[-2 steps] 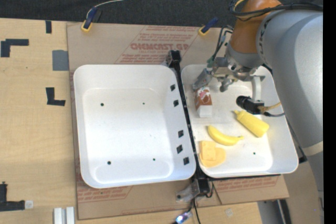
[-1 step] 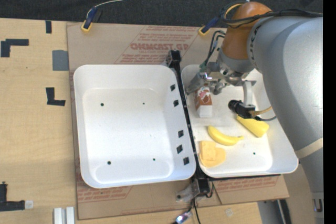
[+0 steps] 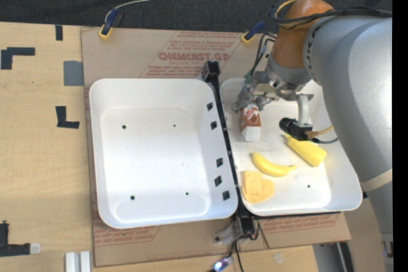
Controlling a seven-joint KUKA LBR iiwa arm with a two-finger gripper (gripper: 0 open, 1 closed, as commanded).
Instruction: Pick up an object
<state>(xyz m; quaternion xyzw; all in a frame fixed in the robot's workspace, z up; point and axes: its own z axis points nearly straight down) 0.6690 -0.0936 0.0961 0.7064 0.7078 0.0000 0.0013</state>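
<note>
The fingers' state you cannot tell from the camera view: the gripper (image 3: 250, 100) hangs at the back of the right bin (image 3: 344, 200), and the slant and the wrist hardware hide whether they are spread or pressed together.

Just below the gripper you will see a small carton (image 3: 250, 125), red-brown on top and white lower down. It stands upright near the bin's left wall, and its top reaches up to the gripper's tip. You cannot make out whether the two are touching or whether anything is pinched.

Toward the front of the same bin, a banana (image 3: 273, 166) lies on its side near the middle of the floor. A flat yellow slab (image 3: 257, 188) lies just beside it, nearer the front left corner. A stubby yellow piece (image 3: 307, 151) lies to the right of the banana, close to it but apart from it.

The left bin (image 3: 95, 92) sits alongside, with a black strip (image 3: 220, 130) running along the seam between the two bins. Both bins rest on a cardboard sheet (image 3: 185, 54) with red print. The grey arm (image 3: 357, 67), with its orange band (image 3: 299, 28), comes in from the right, over the back of the right bin.
</note>
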